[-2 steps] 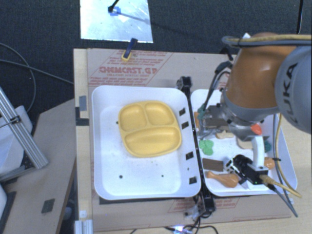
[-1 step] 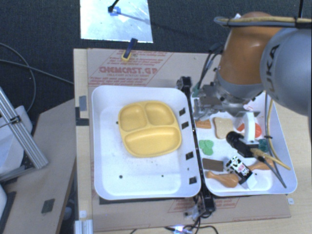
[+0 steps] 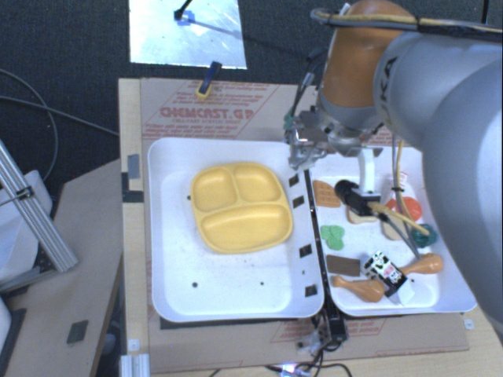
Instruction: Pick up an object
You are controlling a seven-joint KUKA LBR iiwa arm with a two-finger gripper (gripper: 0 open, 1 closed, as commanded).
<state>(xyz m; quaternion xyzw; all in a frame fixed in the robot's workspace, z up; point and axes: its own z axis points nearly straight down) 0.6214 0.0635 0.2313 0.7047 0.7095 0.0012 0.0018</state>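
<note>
Objects: toys (image 3: 377,269) heaped in right bin (image 3: 452,293).
Left bin (image 3: 169,289): yellow tray (image 3: 240,206).
Gripper (image 3: 302,151): above the divider; grip unreadable from here.

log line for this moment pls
arm: over right bin | gripper: near bins' divider, nothing seen held | left bin: yellow tray | right bin: mixed toys

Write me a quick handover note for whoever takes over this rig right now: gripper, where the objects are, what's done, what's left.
Gripper: at the far end of the divider between the bins, nothing visibly held; finger state unclear.
Left bin: yellow divided plate.
Right bin: mixed pile, including a green piece, a brown block, a black-and-white toy and a tan drumstick-shaped toy.
Done: no pick yet.
Left: grasp any one object and lift it.
</note>
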